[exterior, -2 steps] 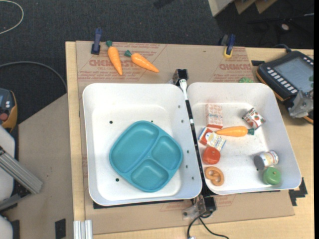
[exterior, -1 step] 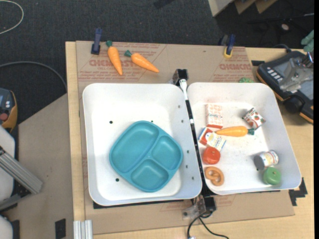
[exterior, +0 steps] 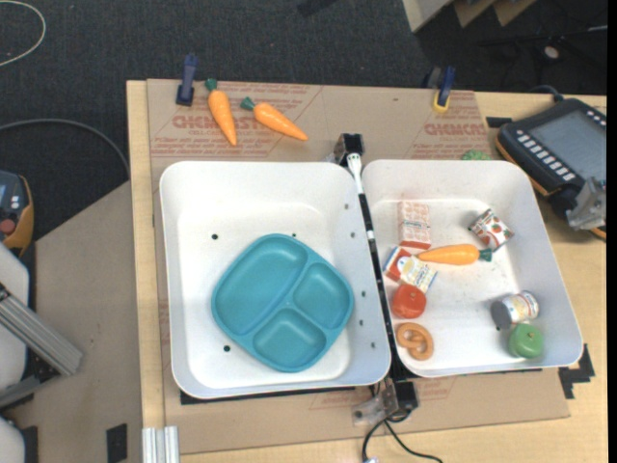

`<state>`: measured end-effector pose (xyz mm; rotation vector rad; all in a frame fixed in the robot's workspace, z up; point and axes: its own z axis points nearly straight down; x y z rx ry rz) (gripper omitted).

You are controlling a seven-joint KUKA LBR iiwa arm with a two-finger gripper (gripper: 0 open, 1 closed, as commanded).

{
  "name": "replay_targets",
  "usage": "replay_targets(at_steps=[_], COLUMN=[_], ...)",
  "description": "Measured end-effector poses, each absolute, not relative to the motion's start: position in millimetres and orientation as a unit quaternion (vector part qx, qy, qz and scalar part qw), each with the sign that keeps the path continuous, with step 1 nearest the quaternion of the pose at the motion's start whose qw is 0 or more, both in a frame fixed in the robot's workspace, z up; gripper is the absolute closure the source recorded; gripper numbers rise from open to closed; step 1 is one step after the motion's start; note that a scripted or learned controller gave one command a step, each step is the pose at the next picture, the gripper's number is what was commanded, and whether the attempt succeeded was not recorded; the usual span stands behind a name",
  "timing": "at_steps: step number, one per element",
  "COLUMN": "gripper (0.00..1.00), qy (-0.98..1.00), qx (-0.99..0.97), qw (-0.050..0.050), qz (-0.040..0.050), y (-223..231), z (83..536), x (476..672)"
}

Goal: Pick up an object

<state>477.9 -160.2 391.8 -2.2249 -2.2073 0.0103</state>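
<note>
The right bin (exterior: 540, 230) holds several small toy foods. An orange carrot (exterior: 449, 255) lies across its middle. Left of the carrot sit a red-and-white carton (exterior: 412, 270) and a pink-and-white box (exterior: 415, 222). A red tomato (exterior: 409, 302) and a pretzel (exterior: 415, 339) lie near the bin's front left corner. A small red-and-white can (exterior: 490, 228) lies at the back right. A grey tin (exterior: 518, 309) and a green apple (exterior: 526, 340) sit at the front right. A teal divided plate (exterior: 281, 301) rests in the left bin (exterior: 183, 249).
Two more toy carrots (exterior: 223, 115) (exterior: 277, 120) lie on the cardboard behind the left bin. Blue clamps (exterior: 185, 80) (exterior: 442, 87) hold the board's back edge. A black teach pendant (exterior: 564, 146) sits at the right. A black divider clip (exterior: 352, 149) stands between the bins.
</note>
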Motion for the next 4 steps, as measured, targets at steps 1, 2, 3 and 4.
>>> replay_targets(at_steps=[1,2,3,4], gripper=[1.0,1.0,1.0,1.0], qy=[-0.709,-0.704,-0.709,-0.706], qx=[-0.705,-0.71,-0.705,-0.708], qw=[-0.006,0.007,-0.007,0.006], qz=[-0.0046,0.0051,-0.0049,0.0034], y=[-106.4,-183.1,-127.7,-140.9], z=[502.6,333.7,473.2,183.7], x=[487.7,490.7,479.8,485.9])
